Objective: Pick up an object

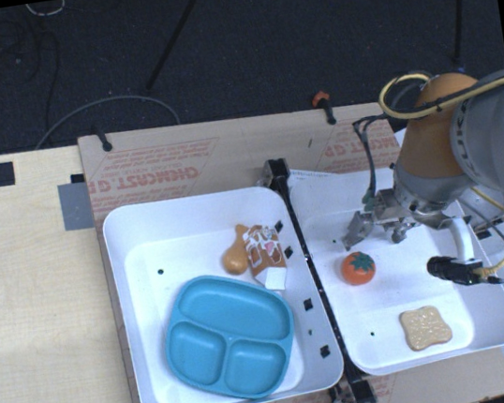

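Gripper [363, 231] looks open and holding nothing, right of frame centre in the right bin [501, 337]. Toy tomato [358, 267] sits just below it. Drop straight down, centre fingers around it, close gently since it's round.

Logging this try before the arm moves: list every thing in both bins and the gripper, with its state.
Blue divided plate: lying flat in the left bin, compartments up.
Brown toy with white wrapper: lying by the plate's upper edge.
Toy tomato: resting in the right bin, apart from the gripper.
Toast slice: lying flat near the front wall.
Gripper: low above the right bin, beside the tomato, holding nothing that can be seen.
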Controlling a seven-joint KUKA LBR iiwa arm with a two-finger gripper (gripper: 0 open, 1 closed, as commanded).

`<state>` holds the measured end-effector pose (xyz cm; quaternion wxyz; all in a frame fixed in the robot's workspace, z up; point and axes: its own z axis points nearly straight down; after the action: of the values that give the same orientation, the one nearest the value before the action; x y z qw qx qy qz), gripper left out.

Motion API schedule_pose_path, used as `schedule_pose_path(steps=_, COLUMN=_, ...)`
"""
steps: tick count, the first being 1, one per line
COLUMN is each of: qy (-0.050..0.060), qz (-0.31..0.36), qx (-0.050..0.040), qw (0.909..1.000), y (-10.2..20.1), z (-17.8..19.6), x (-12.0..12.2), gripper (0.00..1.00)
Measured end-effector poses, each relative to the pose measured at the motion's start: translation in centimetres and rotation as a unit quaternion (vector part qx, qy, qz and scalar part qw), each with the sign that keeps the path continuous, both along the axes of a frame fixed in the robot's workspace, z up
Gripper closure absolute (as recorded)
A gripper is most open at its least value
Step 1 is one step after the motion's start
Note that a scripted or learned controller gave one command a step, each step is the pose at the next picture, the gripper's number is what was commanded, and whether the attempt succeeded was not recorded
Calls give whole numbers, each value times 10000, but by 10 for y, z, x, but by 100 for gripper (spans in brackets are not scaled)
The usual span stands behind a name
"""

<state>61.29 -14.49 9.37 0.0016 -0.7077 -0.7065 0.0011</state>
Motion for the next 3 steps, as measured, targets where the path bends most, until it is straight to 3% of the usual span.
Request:
schedule_pose_path(steps=1, qy=1, qz=-14, qx=-1, qw=10000, y=-1, z=11, x=0, gripper=100)
schedule_pose_path(steps=3, qy=-37, qz=18, qx=-7, qw=10000, y=4, z=113, x=-1, gripper=100)
